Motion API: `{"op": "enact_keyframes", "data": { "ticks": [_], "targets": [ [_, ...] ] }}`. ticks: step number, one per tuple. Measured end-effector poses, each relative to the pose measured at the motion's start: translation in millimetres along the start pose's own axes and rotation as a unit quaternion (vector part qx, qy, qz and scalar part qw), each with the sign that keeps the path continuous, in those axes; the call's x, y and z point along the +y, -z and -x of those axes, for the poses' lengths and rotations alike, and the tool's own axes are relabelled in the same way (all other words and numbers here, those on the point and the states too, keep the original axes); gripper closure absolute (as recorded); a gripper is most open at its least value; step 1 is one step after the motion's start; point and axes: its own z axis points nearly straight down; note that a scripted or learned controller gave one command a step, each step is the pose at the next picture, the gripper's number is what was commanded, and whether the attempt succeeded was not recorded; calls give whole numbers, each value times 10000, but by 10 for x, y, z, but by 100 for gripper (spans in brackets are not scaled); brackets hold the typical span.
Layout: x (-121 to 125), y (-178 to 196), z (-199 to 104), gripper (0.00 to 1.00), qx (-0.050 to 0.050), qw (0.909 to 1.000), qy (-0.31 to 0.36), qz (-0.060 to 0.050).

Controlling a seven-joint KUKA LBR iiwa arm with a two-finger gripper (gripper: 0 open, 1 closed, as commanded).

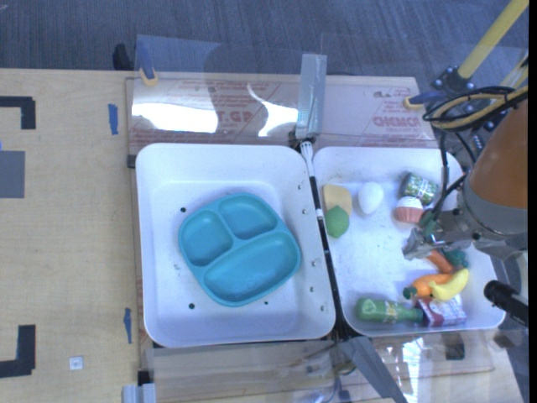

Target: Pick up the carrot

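At the frame's right, in the right bin (377,225), the carrot (440,261) lies just below the gripper (425,240), beside a banana (450,285); I cannot tell the gripper's state.

The arm (502,175) is thick and round, grey in colour, with a wide orange band (512,154) above the wrist. Several black cables (470,107) run in loops over its upper part, and one yellow cable runs among them. At the end sits the gripper (422,240), made of grey and silver metal with small dark parts. The metal looks shiny.
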Motion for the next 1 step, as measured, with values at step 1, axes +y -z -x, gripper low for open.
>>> {"op": "enact_keyframes", "data": {
  "ticks": [1],
  "targets": [
    [292, 410, 115, 100, -9, 9987, 510, 3]
  ]
}}
